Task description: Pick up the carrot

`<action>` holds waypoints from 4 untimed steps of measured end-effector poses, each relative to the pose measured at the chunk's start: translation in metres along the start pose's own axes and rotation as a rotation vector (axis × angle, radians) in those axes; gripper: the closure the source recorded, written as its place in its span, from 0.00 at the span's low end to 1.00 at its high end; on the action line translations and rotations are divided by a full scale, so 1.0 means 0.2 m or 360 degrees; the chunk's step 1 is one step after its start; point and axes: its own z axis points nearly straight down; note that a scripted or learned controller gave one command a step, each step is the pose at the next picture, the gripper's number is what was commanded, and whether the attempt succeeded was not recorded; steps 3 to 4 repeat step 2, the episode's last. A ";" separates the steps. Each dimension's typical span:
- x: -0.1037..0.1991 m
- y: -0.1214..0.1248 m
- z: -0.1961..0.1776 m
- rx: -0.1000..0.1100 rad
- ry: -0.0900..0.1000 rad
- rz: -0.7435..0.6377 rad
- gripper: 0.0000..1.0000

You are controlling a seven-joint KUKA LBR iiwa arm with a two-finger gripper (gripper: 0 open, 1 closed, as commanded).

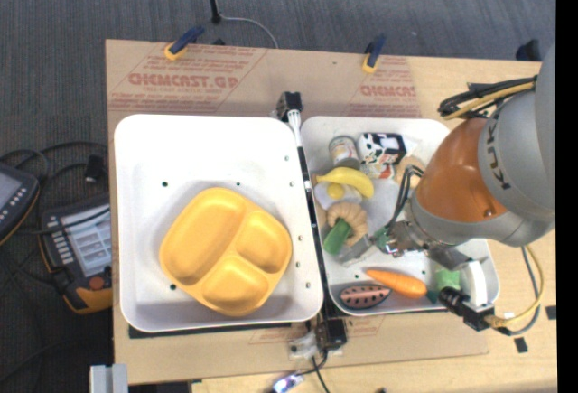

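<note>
Carrot point(396, 282) lies flat near the near edge of the right bin point(430, 133). Gripper point(383, 241) sits just beyond it, not touching. Pincer state: cannot tell.

Arm over R-hand bin, carrot lying loose by the bin's lower wall.
Grey/orange arm point(470, 192) reaches in from the R; gripper point(386, 240) sits low in R-hand bin point(406, 123), near a tan knotted item point(348, 218) w/ a green block point(336, 238) touching it. Carrot point(396, 281) lies flat, apart from gripper, dark red seeded piece point(363, 296) just beside its L end. Banana point(348, 179) & cow-print toy point(381, 147) toward the top. L-hand bin point(144, 165) holds a yellow divided tray point(226, 247).
</note>
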 end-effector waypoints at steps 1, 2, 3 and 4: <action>0.00 0.01 -0.04 -0.0001 0.0001 0.0000 1.00; 0.24 0.03 -0.47 0.0022 0.0002 0.0604 1.00; 0.24 0.03 -0.47 0.0022 0.0002 0.0604 1.00; 0.24 0.03 -0.47 0.0022 0.0002 0.0604 1.00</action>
